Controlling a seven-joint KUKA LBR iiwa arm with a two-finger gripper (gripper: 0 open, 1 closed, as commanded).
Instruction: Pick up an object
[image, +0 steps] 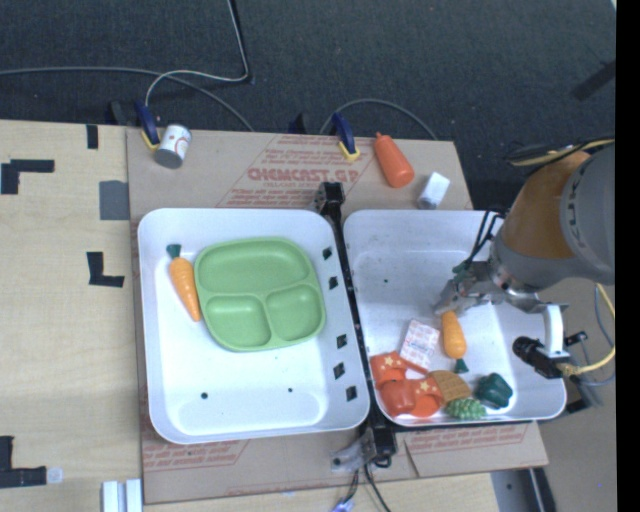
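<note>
The right bin (400, 250) holds several toy foods along its front: an orange carrot (453, 334), a white card-like packet (420, 342), red pieces (398, 388), a waffle-like cracker (449, 384), green grapes (463, 407) and a dark green piece (493, 389). My gripper (456, 297) hangs low over the right bin's right side, just above and behind the orange carrot. Nothing is visibly held by it. The left bin (240, 400) holds a green divided plate (260, 292) and another carrot (184, 283) at its left.
Beyond the bins, on the cardboard, lie an orange bottle-shaped toy (393, 160), a small white cube (434, 187) and a small can (173, 143). Blue clips and cables sit along the back edge. A black divider (343, 290) runs between the bins.
</note>
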